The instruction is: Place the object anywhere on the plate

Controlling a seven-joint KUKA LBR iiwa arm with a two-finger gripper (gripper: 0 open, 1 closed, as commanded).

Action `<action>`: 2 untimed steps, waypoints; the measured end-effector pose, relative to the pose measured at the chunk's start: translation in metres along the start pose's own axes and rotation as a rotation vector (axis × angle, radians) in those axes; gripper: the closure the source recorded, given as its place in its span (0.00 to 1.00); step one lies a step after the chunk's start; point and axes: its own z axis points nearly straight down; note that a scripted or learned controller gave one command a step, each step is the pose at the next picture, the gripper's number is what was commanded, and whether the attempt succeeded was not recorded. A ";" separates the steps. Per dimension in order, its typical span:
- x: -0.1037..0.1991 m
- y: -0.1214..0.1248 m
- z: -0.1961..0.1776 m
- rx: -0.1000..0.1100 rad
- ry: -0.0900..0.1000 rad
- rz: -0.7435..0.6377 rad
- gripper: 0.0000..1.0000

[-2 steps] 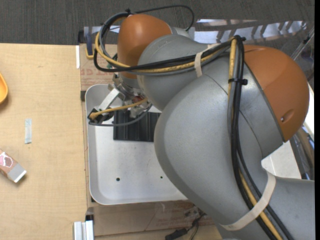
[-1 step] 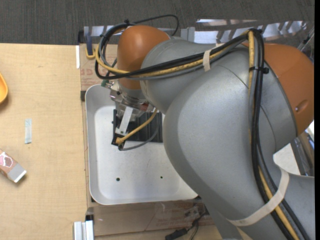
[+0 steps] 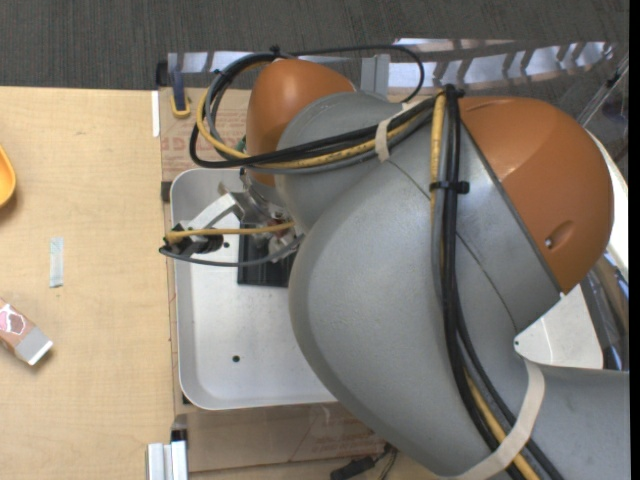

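My grey arm (image 3: 420,298) with its orange band (image 3: 540,183) looms large and covers most of both bins. The gripper (image 3: 263,261) shows as a dark block low over the back of the left white bin (image 3: 200,368), partly hidden under the wrist and its cables (image 3: 215,233). A tiny dark speck (image 3: 236,358) lies on the bin floor, nearer the front than the gripper. I cannot make out any object between the gripper's parts.
On the wooden bench to the left of the bin lie a small grey strip (image 3: 56,263), a pink and white item (image 3: 22,333) and an orange thing (image 3: 4,178) at the frame's edge. Black and yellow cables (image 3: 300,63) loop above the wrist.
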 end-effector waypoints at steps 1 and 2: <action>-0.001 0.001 0.001 -0.001 -0.003 0.000 0.00; 0.007 0.008 -0.076 -0.003 -0.005 0.317 0.00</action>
